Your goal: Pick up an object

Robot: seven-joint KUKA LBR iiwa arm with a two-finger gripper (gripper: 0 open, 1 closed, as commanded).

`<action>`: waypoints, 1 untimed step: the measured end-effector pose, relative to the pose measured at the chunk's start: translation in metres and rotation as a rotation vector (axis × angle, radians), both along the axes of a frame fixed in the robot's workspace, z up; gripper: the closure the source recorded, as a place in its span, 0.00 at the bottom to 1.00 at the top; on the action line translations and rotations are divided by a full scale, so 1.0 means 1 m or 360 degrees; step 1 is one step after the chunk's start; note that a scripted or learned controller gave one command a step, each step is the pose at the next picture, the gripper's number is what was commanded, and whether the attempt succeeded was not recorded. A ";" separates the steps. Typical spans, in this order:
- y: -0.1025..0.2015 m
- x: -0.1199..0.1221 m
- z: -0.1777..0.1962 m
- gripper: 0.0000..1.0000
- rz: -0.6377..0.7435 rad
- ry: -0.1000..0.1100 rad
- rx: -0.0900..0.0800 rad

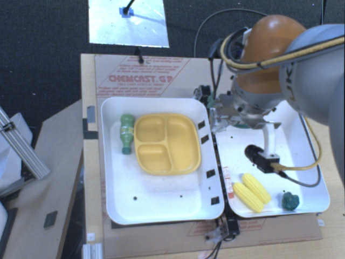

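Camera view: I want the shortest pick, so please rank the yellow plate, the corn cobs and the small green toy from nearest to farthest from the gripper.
From the gripper:
1. The yellow plate, in the left bin, just across the divider.
2. The corn cobs, in the right bin, toward its front edge.
3. The green toy, in the right bin's front right corner.

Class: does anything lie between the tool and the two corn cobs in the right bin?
Nothing visible does. Bare floor of the right bin separates the tool from the corn cobs.
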State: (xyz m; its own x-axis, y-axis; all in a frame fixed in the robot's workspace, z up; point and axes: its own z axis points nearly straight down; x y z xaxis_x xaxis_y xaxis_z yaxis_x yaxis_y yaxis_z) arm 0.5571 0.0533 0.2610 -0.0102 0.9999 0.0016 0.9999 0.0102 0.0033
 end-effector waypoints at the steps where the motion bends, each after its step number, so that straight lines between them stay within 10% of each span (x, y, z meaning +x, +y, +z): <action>1: 0.051 0.006 0.000 1.00 -0.0002 0.0001 -0.0001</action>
